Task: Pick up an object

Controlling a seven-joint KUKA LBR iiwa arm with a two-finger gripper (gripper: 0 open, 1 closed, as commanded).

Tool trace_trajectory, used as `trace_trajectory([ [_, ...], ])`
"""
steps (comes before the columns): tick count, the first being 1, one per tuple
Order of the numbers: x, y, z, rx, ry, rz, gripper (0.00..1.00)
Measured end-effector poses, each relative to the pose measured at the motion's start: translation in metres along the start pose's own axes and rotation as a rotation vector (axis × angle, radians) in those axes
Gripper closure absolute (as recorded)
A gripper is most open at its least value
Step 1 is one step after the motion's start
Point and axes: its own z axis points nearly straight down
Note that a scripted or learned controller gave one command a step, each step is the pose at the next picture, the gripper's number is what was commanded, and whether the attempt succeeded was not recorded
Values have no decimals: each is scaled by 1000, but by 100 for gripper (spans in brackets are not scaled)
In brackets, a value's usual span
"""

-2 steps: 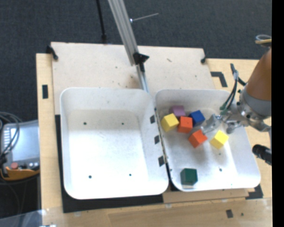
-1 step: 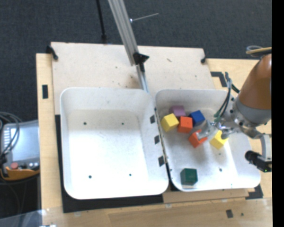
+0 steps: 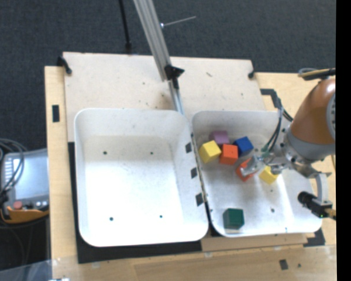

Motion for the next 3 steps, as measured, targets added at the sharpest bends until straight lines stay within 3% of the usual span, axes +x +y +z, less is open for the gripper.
trace_trajectory([
  [1,-1,3,-14,-9,-1,5,100],
  [2,-3,0,-60,6,6,-1,100],
  [3,-7,1,-104,5,6,-6,100],
])
